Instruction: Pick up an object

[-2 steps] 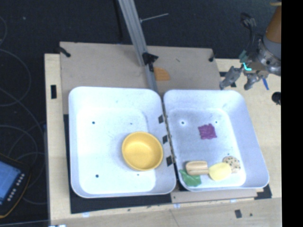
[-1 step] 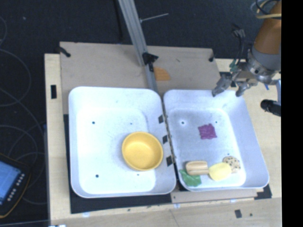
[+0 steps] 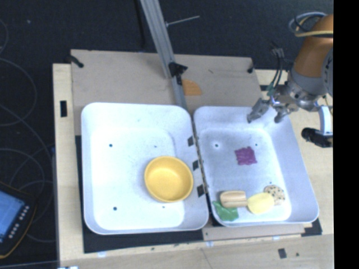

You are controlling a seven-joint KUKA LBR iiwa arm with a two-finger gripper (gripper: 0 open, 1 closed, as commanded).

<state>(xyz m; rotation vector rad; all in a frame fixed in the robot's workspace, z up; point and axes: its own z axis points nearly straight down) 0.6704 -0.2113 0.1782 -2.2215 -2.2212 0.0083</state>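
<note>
toys (image 3: 249, 200) crowd the right bin's (image 3: 297, 167) near corner; purple block (image 3: 245, 156) sits alone mid-bin; fingers (image 3: 266, 111) spread, empty, at the far rim (a blind descent could strike it)

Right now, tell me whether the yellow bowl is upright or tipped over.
Upright. The yellow bowl sits in the left bin with its round opening facing up, its hollow inside showing and nothing in it.

A green scrap (image 3: 226, 211) lies half hidden under the tan block (image 3: 233, 198).
</note>
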